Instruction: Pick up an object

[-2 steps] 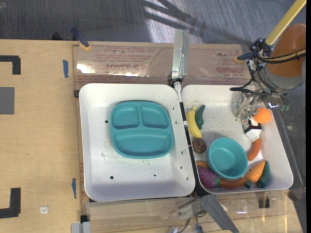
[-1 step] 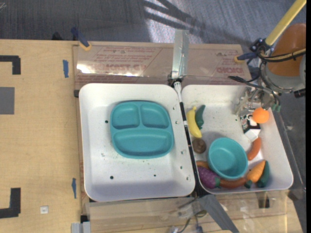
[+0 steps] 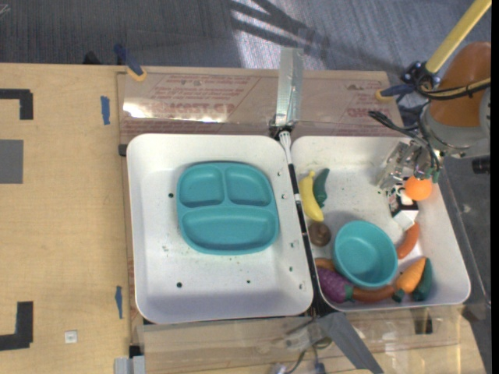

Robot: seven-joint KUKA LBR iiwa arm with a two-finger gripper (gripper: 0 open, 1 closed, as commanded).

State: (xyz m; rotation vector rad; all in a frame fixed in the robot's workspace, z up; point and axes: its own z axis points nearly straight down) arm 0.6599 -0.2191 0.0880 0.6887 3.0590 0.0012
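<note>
Orange ball (image 3: 419,188) sits by the right bin's (image 3: 456,287) far right wall, just beside and below the tool (image 3: 408,164), toward the near side. Whether the tool is open or grips anything I cannot tell; clutter blurs it.

Even, bright overhead light; white bins (image 3: 156,287) near washed out. Glare on clear sheet (image 3: 195,100) behind them, streaked light patches on floor (image 3: 257,29). Slightly soft focus, shadows faint.
</note>
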